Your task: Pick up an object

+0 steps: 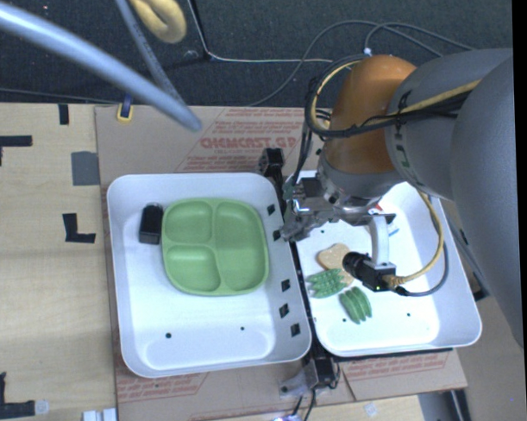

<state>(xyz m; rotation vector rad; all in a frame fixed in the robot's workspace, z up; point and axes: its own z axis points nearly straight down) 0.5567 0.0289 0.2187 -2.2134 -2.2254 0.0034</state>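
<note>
My gripper (292, 215) hangs at the upper left corner of the right bin (440, 329), close to the wall it shares with the left bin. Below it in the right bin lie a tan biscuit-shaped piece (332, 256), a ridged green piece (326, 284) and a dark green pod (357, 306). All three rest on the bin floor, apart from the gripper. The arm's orange band and grey body cover the bin's far part.
The left bin (199, 346) holds a green divided plate (215, 246) with a small black block (150, 224) at its left edge. Both bins stand on a cardboard sheet (235, 137). Cables trail behind the bins.
</note>
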